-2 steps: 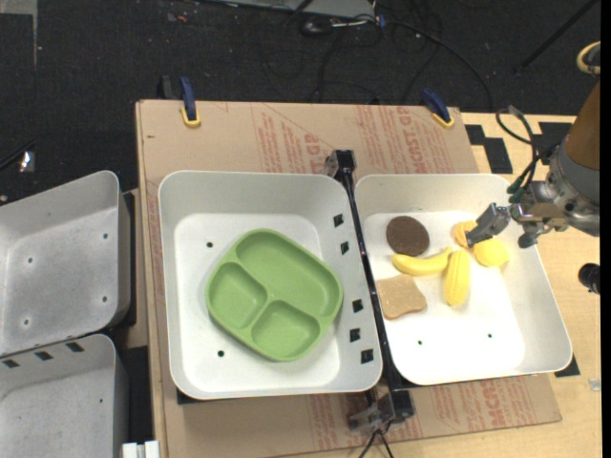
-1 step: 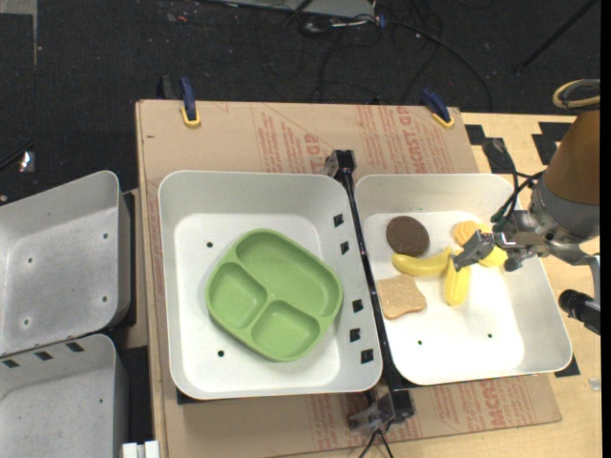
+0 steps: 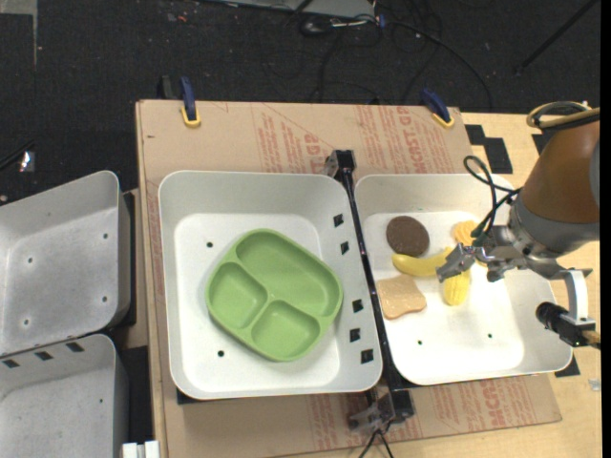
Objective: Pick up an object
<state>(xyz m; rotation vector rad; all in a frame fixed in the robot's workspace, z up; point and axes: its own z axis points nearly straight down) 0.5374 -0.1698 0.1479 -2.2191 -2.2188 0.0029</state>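
In the right bin (image 3: 496,351) lie a round brown patty (image 3: 408,235), a yellow banana (image 3: 418,264), a slice of toast (image 3: 401,297) and a small yellow piece (image 3: 456,291); another yellow piece (image 3: 464,231) lies further back. My gripper (image 3: 458,263) reaches in from the right and hovers low over the banana's right end, just above the small yellow piece. It partly covers both. I see nothing clearly held in it.
The left bin (image 3: 181,256) holds a green divided plate (image 3: 274,294). A black divider (image 3: 361,265) runs between the bins. The grey arm with its orange band (image 3: 563,179) fills the right side. Grey trays (image 3: 57,256) stand at the far left.
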